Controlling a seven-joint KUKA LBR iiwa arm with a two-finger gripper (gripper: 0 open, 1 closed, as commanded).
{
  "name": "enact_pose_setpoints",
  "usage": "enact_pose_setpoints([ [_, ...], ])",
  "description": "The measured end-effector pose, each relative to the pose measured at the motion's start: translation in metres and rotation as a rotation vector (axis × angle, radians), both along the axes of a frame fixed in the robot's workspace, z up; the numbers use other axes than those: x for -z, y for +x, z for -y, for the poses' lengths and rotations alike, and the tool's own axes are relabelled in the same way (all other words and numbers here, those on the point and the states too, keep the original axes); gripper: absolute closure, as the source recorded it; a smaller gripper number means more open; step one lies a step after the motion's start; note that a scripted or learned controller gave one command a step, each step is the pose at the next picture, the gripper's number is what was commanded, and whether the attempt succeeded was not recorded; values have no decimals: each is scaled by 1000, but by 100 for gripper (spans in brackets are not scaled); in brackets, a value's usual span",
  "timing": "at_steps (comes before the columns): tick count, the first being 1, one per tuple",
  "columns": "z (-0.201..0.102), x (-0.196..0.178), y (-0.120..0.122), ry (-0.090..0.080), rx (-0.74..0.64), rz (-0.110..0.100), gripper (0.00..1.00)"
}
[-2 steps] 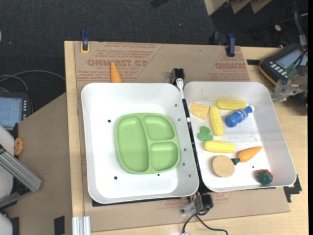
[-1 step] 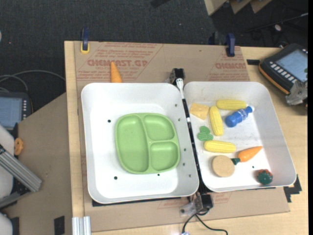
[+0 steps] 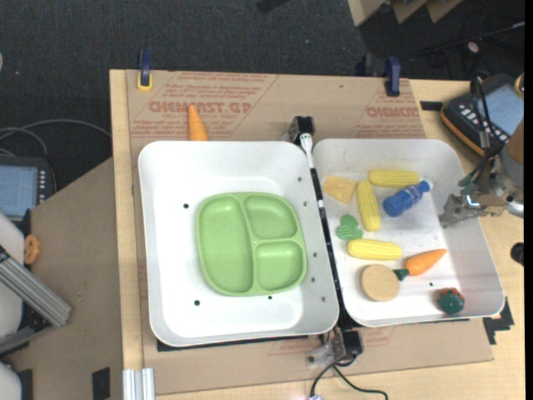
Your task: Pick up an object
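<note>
Green divided plate [image 3: 250, 242] in left bin [image 3: 166, 223]; toy foods in right bin [image 3: 475, 248].

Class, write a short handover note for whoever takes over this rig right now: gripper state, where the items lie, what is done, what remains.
Gripper: at the right edge of the right bin, holding nothing visible.
Right bin items: three corn cobs, blue bottle, carrot, yellow wedge, green piece, tan disc, a small red and green item.
Left bin: green divided plate.
Done: nothing lifted.
Left: grasp and raise one object.
</note>
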State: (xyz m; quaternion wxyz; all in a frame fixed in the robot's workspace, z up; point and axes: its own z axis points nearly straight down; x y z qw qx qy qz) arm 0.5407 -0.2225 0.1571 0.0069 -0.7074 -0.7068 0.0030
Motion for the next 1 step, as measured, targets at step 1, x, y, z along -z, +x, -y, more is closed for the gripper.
enact_pose_setpoints([
  [1,3,-104,-63,-10,2,21,100],
])
